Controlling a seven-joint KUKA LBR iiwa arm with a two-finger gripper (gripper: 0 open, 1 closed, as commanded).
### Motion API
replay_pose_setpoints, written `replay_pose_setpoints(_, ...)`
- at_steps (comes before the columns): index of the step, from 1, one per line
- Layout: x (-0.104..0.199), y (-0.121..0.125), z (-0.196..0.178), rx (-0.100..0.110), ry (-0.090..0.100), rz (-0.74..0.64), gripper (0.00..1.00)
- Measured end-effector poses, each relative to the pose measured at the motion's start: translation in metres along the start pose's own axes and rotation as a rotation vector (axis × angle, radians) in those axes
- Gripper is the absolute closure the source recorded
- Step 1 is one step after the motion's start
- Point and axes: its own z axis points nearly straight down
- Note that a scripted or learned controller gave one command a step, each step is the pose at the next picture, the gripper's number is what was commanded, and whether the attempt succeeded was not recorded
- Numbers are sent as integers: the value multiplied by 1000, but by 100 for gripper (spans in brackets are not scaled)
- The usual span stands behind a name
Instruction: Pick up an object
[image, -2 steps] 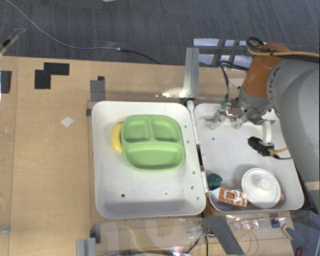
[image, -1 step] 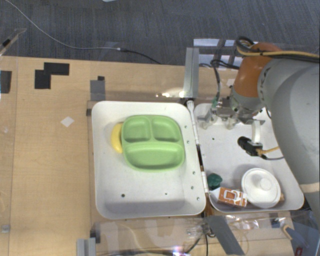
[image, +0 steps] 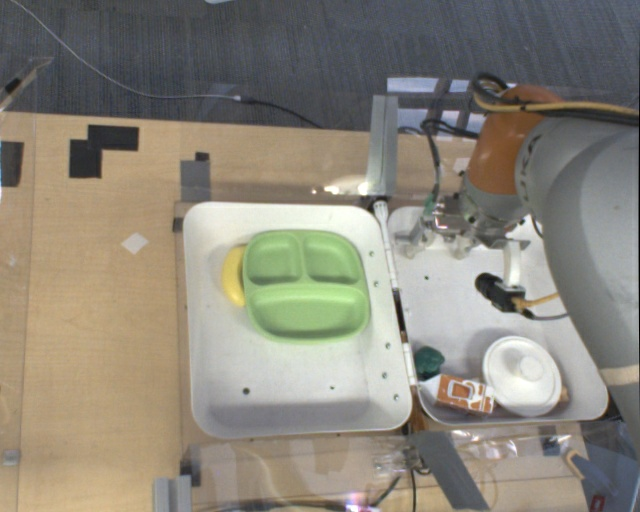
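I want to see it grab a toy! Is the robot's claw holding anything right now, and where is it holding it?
It cannot be told. The claw sits at the far end of the right bin, and its tips are too small and blurred to show anything held.

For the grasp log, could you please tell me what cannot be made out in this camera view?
- Gripper: fingers too small and cluttered to judge.
- Yellow object: mostly hidden behind the green divided plate.
- Orange packet: print too small, partly covered by the white bowl.
- Dark green object: too small to identify.
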Motion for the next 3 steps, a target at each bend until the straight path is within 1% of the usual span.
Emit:
replay_pose_setpoints(1,-7,-1,0,7,1,-316,0)
replay_pose_setpoints(2,-7,2,-12,-4,-3,-320,100)
replay_pose_setpoints(3,-4,1,-10,3,2,-322,0)
